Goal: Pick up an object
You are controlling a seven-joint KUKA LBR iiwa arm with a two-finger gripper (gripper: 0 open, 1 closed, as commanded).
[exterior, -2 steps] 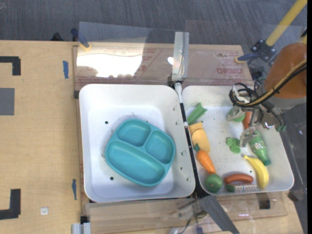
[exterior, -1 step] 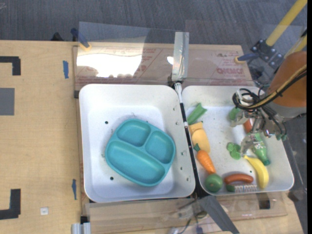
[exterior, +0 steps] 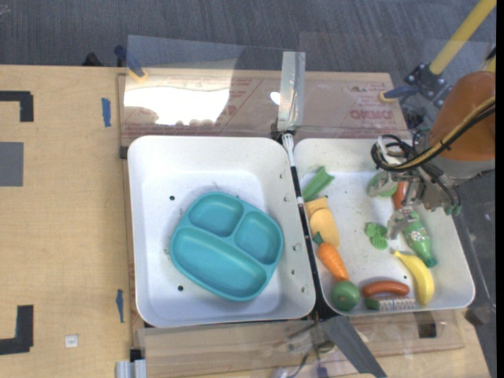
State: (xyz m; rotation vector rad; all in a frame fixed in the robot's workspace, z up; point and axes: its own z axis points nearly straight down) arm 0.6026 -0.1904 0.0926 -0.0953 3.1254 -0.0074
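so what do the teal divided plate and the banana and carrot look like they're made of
The teal divided plate looks like molded plastic: uniform color, smooth rounded compartment walls, a soft sheen. The banana and carrot appear to be plastic toy food: flat saturated color, smooth unblemished surfaces and simplified shapes. Rubber or vinyl can't be ruled out from this view.

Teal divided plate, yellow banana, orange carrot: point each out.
Teal divided plastic plate (exterior: 227,246), camera view, on its large compartment.
Yellow toy banana (exterior: 417,275), camera view, mid-body.
Orange toy carrot (exterior: 333,261), camera view, mid-body.
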